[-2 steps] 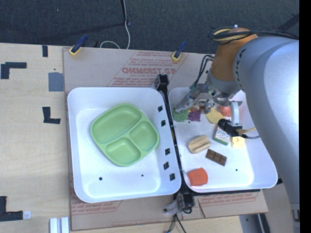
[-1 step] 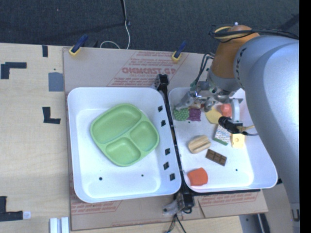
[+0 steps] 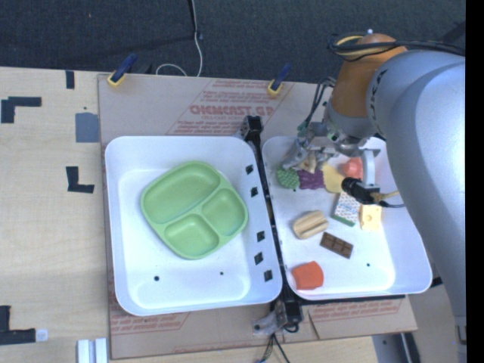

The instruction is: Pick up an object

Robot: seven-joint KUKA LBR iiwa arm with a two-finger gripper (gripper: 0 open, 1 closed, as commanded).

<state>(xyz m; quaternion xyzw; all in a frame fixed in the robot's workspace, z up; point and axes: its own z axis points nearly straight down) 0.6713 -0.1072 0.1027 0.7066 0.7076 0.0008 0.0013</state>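
The gripper (image 3: 308, 157) is seen low over the upper left part of the right bin (image 3: 404, 267), hanging from the grey arm (image 3: 423, 119) with its orange band (image 3: 361, 82), which enters from three o'clock. How it is set, released or clenched, cannot be told, since the wrist body covers most of it and the tip is lost among the toys. Nothing can be made out as gripped.

Directly beneath and around the tip a cluster of toy food is gathered: a green leafy piece (image 3: 287, 178) at about seven o'clock from the tip, a purple grape bunch (image 3: 309, 179) just beside it at six o'clock, and a yellow piece (image 3: 333, 180) at four o'clock. Whether the tip touches any of them cannot be judged. An orange-red piece (image 3: 352, 168) is partly hidden at three o'clock by a black fitting on the wrist.

Further toward six o'clock a tan bread roll (image 3: 310, 224) is laid, with a brown chocolate bar (image 3: 336, 245) just beside it at four o'clock. A small patterned box (image 3: 346, 210) and a pale yellow cheese block (image 3: 370, 216) are found touching or nearly so. An orange piece (image 3: 308, 276) is set near the bin's lower left corner.

In the left bin (image 3: 125, 278) a green divided plate (image 3: 194, 209) is placed, well apart from the gripper.
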